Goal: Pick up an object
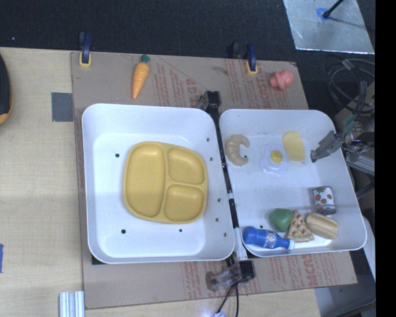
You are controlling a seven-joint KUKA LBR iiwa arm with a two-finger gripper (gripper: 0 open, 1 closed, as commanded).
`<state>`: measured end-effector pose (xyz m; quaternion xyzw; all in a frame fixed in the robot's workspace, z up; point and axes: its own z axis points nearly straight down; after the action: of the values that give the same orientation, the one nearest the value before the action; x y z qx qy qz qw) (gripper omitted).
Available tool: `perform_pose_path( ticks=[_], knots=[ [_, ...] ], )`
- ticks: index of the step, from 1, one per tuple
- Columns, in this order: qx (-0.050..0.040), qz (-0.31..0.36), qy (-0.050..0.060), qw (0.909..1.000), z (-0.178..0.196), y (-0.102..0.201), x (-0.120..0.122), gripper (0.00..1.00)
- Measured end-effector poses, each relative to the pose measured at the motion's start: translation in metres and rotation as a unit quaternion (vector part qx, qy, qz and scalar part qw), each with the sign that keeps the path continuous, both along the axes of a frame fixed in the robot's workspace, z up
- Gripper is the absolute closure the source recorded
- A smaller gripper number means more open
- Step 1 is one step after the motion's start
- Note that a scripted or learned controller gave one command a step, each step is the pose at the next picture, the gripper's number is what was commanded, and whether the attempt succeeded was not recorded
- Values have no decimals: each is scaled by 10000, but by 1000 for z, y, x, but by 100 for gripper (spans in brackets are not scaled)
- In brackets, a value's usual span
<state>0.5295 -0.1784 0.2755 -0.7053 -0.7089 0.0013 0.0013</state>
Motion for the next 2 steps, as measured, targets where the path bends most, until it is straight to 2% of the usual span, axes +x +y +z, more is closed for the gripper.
perform_pose_path(
  ticks=[1,2],
  knots=[
    [7,-12,46,10000,-121,-34,-7,0],
    [-4,23,-43,10000,-102,-7,69,0]
  ],
)
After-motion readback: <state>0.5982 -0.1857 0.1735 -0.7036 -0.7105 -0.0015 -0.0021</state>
